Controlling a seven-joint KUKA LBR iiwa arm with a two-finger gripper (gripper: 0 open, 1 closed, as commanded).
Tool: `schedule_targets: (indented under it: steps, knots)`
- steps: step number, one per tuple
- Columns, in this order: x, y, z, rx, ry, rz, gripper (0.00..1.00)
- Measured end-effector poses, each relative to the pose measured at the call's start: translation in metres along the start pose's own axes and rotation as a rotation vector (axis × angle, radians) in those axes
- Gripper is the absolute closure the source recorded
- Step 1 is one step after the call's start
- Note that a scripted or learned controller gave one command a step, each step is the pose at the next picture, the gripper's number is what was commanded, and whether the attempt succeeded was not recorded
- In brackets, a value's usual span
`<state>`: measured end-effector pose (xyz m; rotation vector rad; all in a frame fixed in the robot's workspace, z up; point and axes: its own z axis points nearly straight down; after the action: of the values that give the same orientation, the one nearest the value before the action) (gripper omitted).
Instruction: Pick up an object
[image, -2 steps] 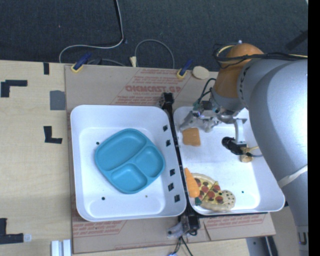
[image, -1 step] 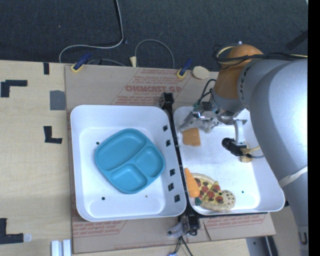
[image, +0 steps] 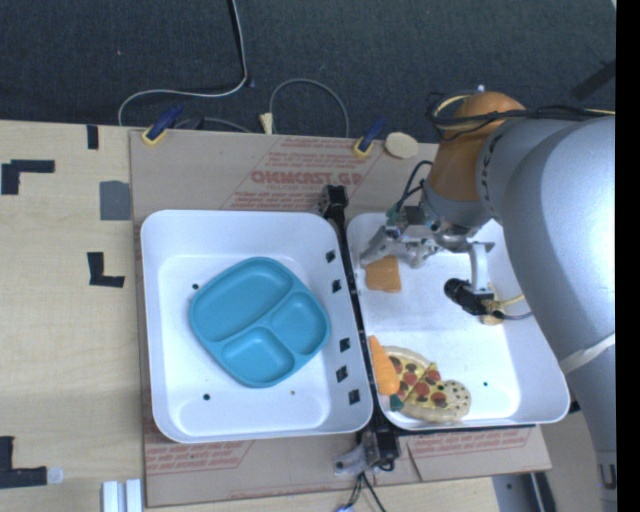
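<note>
The grey arm (image: 560, 230) with its orange band (image: 462, 150) reaches over the right bin (image: 500, 400), and the hand (image: 392, 252) hangs above that bin's far left corner, close to the divider where the two bins meet. Whether the hand is spread or pressed together cannot be told from this slant; metal parts and cables crowd the spot.

Just below the hand, touching or nearly touching it, lies a tan block like a piece of toast (image: 383, 276), resting on the right bin's floor beside the divider. Nothing shows it pinched by the hand.

Nearer the front of the right bin, against the divider, lies an orange carrot (image: 382, 366), and just beside it a toy pizza slice (image: 428, 386) with red and green toppings.

The left bin (image: 165, 300) holds a blue divided plate (image: 260, 320), three compartments, lying flat at its middle.

Both bins sit on a cardboard sheet (image: 290, 175) on the tabletop (image: 60, 330), with white cables (image: 240, 60) beyond the far edge.
</note>
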<state>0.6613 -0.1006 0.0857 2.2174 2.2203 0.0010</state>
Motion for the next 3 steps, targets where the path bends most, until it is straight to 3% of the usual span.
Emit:
schedule_targets:
  steps: [1, 2, 3]
  knots:
    - [-0.004, 0.008, 0.0, 0.002, 0.002, -0.001, 0.0]
    - [0.004, -0.009, 0.0, 0.0, 0.0, 0.001, 0.0]
    - [0.002, -0.008, -0.011, 0.0, -0.003, 0.0, 1.0]
